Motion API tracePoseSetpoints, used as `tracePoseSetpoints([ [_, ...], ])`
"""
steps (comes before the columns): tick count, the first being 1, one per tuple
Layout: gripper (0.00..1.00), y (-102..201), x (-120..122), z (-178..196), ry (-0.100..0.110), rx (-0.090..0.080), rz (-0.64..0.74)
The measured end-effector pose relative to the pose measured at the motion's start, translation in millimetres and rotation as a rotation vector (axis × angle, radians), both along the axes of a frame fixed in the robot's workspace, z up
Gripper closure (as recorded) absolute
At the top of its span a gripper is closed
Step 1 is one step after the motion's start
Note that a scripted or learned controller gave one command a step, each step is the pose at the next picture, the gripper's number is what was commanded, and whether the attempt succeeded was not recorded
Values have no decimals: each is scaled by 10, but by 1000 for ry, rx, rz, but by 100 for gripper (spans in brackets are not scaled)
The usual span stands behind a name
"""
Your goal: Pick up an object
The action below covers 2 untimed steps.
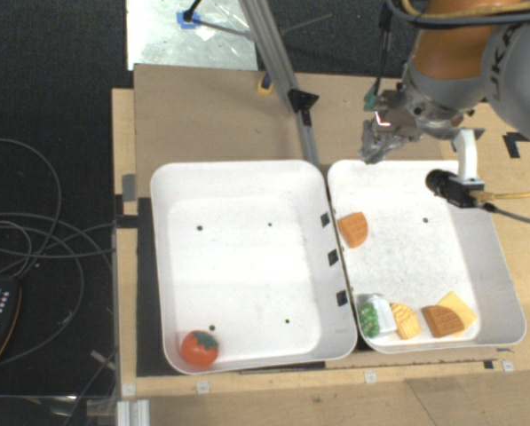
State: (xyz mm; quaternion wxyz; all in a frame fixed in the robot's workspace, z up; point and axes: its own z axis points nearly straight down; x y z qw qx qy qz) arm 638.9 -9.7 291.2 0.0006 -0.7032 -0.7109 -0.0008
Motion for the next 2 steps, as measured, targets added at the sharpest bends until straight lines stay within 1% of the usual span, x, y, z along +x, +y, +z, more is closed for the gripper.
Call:
tracePoseSetpoints([
  [1, 100, 493, -82, -124, 0, 0, -1],
  [2, 100, 892, -208, -237, 1, 0, -2],
])
